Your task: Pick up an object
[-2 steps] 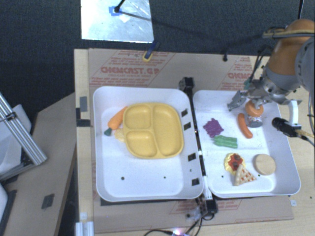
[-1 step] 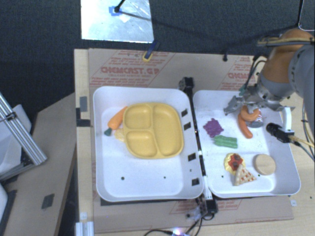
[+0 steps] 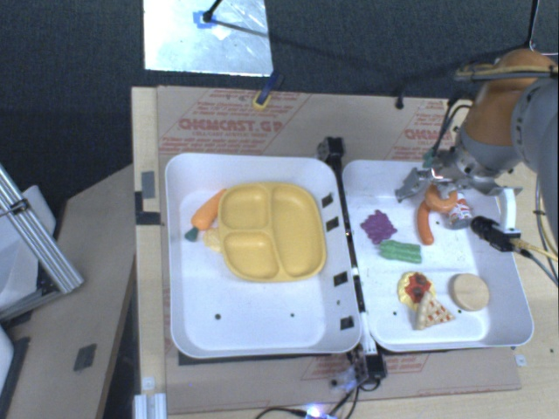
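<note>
My gripper [image 3: 430,182] hangs over the upper part of the right bin [image 3: 507,326], just above an orange sausage [image 3: 425,221] that lies curved on the bin floor. A small red and white thing [image 3: 458,211] sits right beside the sausage, under the wrist. Left of them lies a purple bunch of grapes [image 3: 378,226], with a green pickle [image 3: 401,251] below it. A pizza slice [image 3: 422,297] and a round tan biscuit [image 3: 470,291] lie toward the bin's front. Nothing is seen held in the gripper.
The left bin [image 3: 188,321] holds a yellow divided plate [image 3: 266,231] with an orange carrot [image 3: 206,210] against its left rim. A black divider [image 3: 342,225] runs between the bins. The arm comes in from the upper right.
</note>
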Action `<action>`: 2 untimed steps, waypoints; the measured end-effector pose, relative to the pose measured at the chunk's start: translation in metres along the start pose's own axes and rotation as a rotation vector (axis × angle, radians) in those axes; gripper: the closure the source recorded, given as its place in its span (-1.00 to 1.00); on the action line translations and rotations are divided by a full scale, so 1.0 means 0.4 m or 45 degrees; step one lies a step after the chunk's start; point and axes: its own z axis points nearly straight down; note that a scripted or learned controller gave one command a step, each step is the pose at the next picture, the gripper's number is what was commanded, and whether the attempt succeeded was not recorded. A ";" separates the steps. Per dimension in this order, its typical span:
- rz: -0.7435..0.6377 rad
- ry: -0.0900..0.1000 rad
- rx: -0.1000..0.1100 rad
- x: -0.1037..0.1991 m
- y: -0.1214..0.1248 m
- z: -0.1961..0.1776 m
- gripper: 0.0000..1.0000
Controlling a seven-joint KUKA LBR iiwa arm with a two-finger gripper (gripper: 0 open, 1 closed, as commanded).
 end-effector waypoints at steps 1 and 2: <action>-0.001 -0.002 0.002 -0.002 -0.002 -0.020 1.00; 0.003 -0.003 0.010 0.000 0.007 -0.131 1.00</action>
